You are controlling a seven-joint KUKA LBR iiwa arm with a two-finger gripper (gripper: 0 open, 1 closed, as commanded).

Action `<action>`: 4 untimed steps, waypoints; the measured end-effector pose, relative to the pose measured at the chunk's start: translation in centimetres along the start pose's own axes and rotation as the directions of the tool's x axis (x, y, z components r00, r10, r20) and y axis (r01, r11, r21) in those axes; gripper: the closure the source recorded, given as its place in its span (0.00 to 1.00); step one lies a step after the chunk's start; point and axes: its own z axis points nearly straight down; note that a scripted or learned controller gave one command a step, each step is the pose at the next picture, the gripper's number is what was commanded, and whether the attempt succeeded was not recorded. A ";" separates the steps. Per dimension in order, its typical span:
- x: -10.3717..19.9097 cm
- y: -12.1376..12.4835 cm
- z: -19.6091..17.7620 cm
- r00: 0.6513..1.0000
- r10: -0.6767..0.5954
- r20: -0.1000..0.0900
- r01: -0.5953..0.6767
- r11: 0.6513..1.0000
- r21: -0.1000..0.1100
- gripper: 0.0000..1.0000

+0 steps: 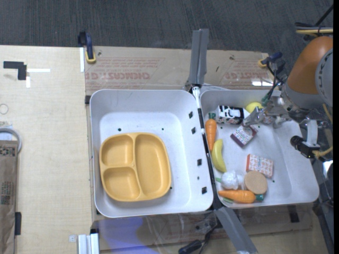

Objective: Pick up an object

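One small maroon packet [243, 135] lies just at seven o'clock from the jaws [263, 116], tilted, its long axis running from about two o'clock to eight, in the right bin [296, 194] on the desk. A yellow lemon [253, 107] sits at ten o'clock of them, the black-and-white carton [231, 114] farther at nine. Whether the jaws stand open I cannot tell; wrist metal and cables blur them.

Your left bin [106, 157] holds one yellow divided plate [135, 166]. Beside it, your right bin [296, 192] holds a banana [218, 155], two carrots [211, 133], a cow-print carton [230, 114], a lemon [253, 107], a round cracker [256, 182] and small packets. The gripper [257, 117] hangs over that bin's far end, near the lemon.
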 end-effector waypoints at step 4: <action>-0.2 -11.8 -5.1 0.976 0.219 0.002 -0.219 0.976 0.014 1.00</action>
